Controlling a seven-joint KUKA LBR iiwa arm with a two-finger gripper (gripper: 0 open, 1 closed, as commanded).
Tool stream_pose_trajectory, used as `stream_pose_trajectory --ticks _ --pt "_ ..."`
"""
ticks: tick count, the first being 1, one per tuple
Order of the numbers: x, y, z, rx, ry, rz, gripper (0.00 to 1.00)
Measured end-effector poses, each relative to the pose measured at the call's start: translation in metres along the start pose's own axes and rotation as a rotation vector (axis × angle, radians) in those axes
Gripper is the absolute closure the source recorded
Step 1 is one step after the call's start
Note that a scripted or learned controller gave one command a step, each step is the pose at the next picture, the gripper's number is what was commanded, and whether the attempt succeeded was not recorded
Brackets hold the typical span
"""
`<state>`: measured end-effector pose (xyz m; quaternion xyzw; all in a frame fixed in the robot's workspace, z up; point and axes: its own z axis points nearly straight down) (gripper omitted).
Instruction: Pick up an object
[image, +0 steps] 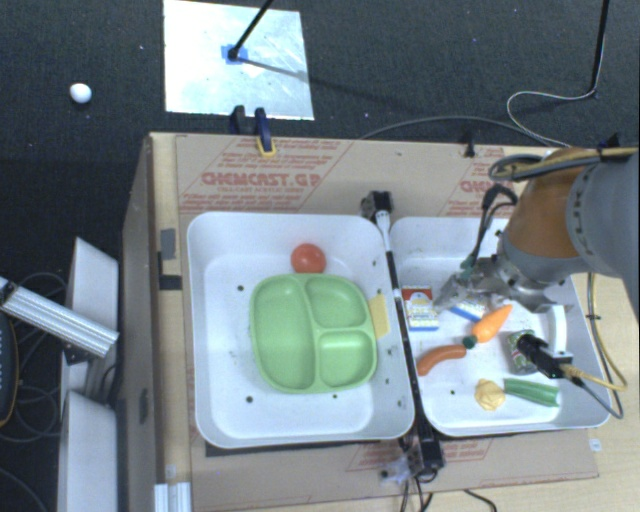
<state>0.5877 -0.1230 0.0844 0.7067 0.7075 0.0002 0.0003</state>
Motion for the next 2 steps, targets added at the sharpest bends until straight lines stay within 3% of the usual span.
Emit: stream_pose_trajectory --ticks 1,2 --pt "0.0 0.001 -0.011 -0.004 -0.001 -0.001 1.0" --pt "0.058 -0.017 -0.131 -0.004 0.0 -0.003 1.0"
